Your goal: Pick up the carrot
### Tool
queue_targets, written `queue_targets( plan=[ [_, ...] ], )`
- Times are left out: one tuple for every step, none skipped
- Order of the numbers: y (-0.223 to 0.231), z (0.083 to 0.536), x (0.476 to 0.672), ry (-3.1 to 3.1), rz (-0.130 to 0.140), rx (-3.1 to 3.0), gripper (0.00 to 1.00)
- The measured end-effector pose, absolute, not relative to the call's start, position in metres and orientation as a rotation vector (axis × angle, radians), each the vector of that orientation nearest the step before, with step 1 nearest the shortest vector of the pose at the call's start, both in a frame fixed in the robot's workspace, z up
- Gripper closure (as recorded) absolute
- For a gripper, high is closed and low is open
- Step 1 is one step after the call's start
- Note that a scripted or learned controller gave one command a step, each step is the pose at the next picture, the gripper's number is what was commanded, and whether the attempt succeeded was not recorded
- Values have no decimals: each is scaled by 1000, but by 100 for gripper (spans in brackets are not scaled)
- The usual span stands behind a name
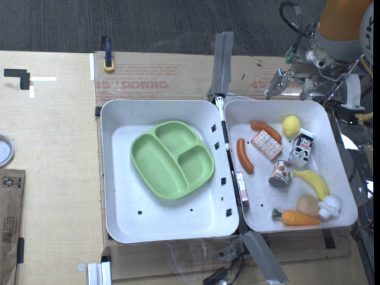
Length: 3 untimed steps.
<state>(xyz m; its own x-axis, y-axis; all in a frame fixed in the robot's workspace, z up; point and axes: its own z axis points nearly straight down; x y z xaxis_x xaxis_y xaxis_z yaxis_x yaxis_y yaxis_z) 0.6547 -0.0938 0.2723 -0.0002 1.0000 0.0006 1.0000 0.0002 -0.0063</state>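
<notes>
**A:** Pale wooden bench under both white bins, dark floor along the top of the frame — so how far along are we looking?

**B:** Nothing done yet, I'd judge. The carrot is lying flat at the lower right of the right bin, close to the bottom wall, with nothing gripping it. It's looking orange and tapered, a small green stub at its left end, the point facing right.

**A:** What's crowding it?

**B:** A tan rounded piece is sitting just above it, a white lumpy item just to its right, and a banana is curving above those. Further up are a small can, a milk carton, a lemon and two sausages.

**A:** And the gripper?

**B:** Hanging at the upper right, above the bin's top edge, well apart from the carrot — fingers spread, grasping nothing. The whole approach, descent and closing are remaining. The green divided plate is sitting alone in the left bin.
</notes>
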Motion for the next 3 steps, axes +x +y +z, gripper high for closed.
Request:
queue_targets(
  plan=[
    [-80, 262, 586, -1849, 10, -2534, 0],
    [-123, 147, 520, -1803, 9, -2566, 0],
    [-105, 161, 513, -1723, 7, -2621, 0]
  ],
)
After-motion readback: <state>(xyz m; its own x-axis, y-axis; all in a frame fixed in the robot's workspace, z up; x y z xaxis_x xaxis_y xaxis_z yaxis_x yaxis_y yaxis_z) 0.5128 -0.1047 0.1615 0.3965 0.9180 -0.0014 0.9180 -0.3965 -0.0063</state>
